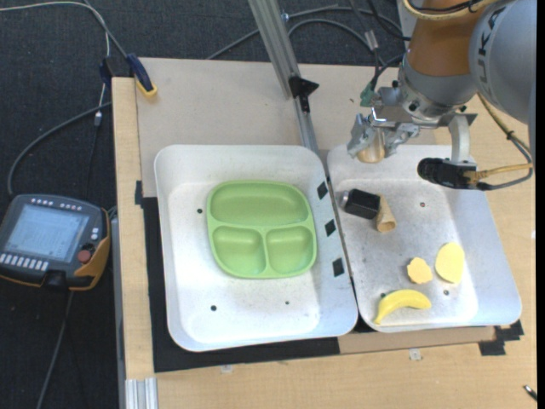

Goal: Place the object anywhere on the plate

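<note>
Lump (pixel 369 151), small and tan, up over the back left corner of the right bin (pixel 464 224), pinched between the closed-in fingers of the gripper (pixel 372 143). Down and to the left of it, green plate (pixel 255 203), flat in the left bin (pixel 168 194) with its long side going left to right, past the two bin walls side by side and close to a slanted pole (pixel 281 41). Lots of bare room on the plate, and well off that path in the right bin, a black block (pixel 362 203), a cork (pixel 386 219), two yellow rounds (pixel 450 262) and a banana (pixel 402 302).
</note>
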